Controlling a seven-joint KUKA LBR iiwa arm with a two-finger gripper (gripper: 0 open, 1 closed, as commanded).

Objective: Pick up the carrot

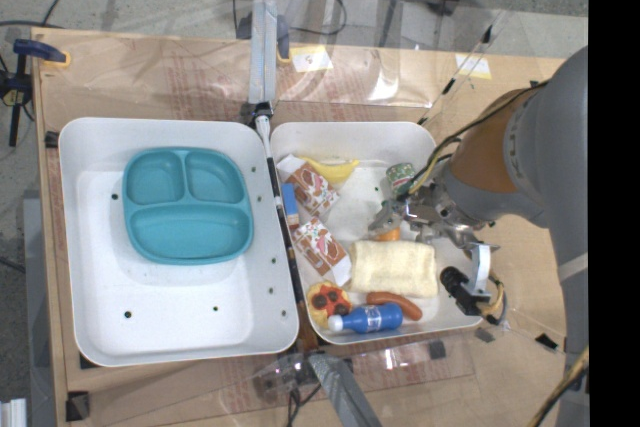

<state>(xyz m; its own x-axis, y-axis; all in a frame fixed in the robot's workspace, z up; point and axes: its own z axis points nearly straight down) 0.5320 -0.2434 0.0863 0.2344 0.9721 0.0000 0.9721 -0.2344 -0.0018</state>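
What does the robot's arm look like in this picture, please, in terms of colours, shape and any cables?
The arm is thick, rounded and grey, with an orange band above the wrist. Thin cables run along the wrist down to a metal gripper of silver and dark parts. A black and white piece sticks out beside it.

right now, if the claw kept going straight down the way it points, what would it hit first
Probably the carrot, the small orange piece just under the claw, beside the pale sponge. Depth is unclear from this slanted view, so it could miss.
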